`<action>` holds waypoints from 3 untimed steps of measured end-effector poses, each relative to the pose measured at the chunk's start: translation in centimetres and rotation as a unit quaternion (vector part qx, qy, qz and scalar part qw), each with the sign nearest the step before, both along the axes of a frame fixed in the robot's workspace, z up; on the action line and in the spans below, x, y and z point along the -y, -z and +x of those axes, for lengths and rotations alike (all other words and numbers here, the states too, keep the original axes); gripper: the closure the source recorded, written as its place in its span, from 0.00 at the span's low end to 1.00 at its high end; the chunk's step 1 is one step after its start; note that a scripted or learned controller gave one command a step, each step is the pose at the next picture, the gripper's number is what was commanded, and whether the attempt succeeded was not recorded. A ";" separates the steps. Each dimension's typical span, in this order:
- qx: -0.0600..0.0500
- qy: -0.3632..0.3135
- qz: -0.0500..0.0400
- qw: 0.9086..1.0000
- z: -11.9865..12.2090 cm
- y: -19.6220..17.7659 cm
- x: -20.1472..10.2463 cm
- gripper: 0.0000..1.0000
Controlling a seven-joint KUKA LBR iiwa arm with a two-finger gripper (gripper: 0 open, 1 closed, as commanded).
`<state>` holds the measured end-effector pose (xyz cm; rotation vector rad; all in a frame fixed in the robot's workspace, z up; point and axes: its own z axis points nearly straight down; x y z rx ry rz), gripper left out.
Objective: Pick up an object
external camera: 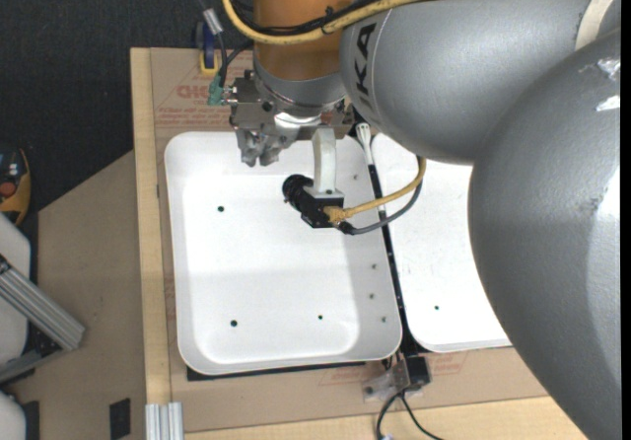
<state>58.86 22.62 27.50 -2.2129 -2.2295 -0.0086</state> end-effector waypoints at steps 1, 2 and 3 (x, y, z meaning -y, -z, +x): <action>0.001 0.006 -0.002 1.000 0.3 -4.1 4.3 1.00; -0.006 0.002 -0.003 1.000 2.8 5.2 0.0 1.00; 0.003 0.006 -0.002 1.000 5.4 -2.3 5.5 1.00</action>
